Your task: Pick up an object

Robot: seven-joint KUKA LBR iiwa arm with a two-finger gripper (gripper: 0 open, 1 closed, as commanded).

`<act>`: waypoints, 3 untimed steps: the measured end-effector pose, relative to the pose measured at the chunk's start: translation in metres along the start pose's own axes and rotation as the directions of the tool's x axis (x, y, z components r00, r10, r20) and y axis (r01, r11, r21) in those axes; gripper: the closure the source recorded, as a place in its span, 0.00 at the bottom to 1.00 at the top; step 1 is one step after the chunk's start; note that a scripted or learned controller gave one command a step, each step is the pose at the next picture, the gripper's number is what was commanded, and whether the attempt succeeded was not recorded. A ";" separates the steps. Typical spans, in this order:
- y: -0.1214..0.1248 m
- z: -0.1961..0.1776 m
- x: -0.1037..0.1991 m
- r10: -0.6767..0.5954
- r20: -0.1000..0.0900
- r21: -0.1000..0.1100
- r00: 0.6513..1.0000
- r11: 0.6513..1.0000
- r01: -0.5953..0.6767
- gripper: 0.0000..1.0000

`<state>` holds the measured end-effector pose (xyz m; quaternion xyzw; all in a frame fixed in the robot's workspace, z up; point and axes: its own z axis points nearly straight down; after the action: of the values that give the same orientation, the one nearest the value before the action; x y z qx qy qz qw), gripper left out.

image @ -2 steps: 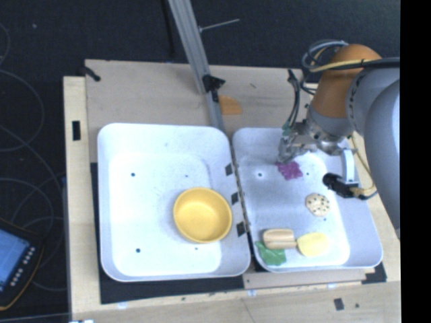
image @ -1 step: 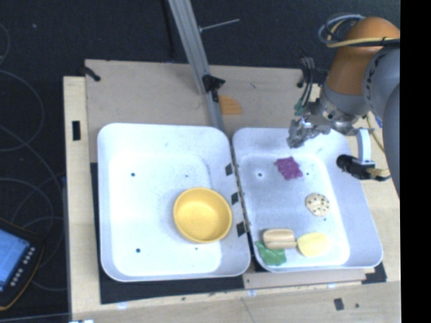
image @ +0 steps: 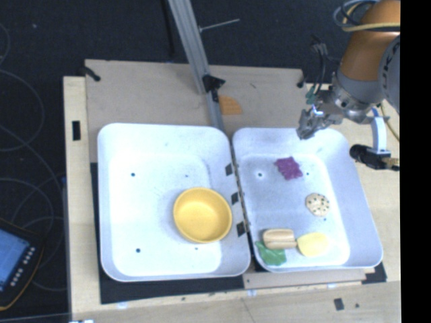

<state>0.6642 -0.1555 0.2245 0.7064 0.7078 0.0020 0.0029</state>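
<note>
While the tool (image: 308,128) hangs over the right bin's (image: 337,150) far rim at about one o'clock, nothing shows in its grip; its spread I cannot tell. The purple piece (image: 288,167) lies nearest, toward seven o'clock from it. No object is picked yet: approach, grasp and lift remain.

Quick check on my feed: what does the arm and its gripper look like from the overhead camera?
The arm is rounded, with a broad orange band above a grey wrist section. Pale cable loops over its top, and thin dark cables run down its left side. The gripper is a small, dark grey metallic unit. A white bracket and black fitting sit beside the wrist.
</note>
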 end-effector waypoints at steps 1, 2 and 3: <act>0.002 -0.055 -0.002 -0.004 0.001 -0.001 1.000 1.000 0.004 1.00; -0.019 -0.062 0.046 -0.004 -0.002 0.005 1.000 1.000 0.004 1.00; -0.044 -0.049 0.095 -0.004 -0.002 0.007 1.000 1.000 0.004 1.00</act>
<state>0.6197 -0.0603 0.2729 0.7051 0.7091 0.0000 -0.0002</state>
